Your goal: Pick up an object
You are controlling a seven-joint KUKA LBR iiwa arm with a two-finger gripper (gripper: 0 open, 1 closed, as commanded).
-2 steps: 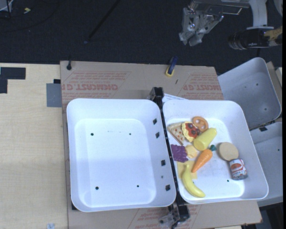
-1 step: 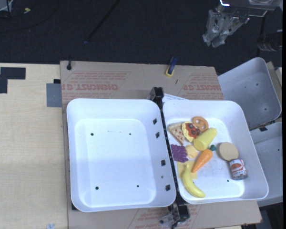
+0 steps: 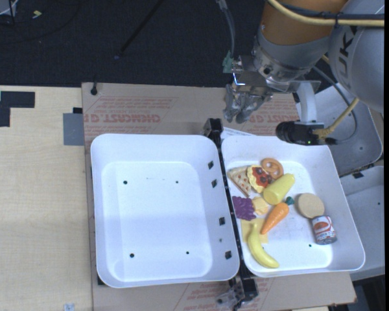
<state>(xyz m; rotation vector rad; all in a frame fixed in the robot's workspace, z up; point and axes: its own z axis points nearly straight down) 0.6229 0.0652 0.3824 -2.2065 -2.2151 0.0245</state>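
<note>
Overhead, gripper [image 3: 242, 109] hangs beyond right bin [image 3: 350, 238] rim, well apart from carrot [image 3: 275, 218]; finger spread indiscernible.

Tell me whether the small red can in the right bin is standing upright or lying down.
Lying down. The red can rests on its side on the right bin floor, label facing up, near the round tan piece.

A grey KUKA arm [image 3: 366, 50] with rounded, smooth casings carries an orange band [image 3: 298, 11] above its wrist. A pale yellowish cable [image 3: 311, 18] loops across the band, and thinner dark cables trail beside it. The metallic grey hand [image 3: 243, 105] appears blurred, its details indistinct.
</note>
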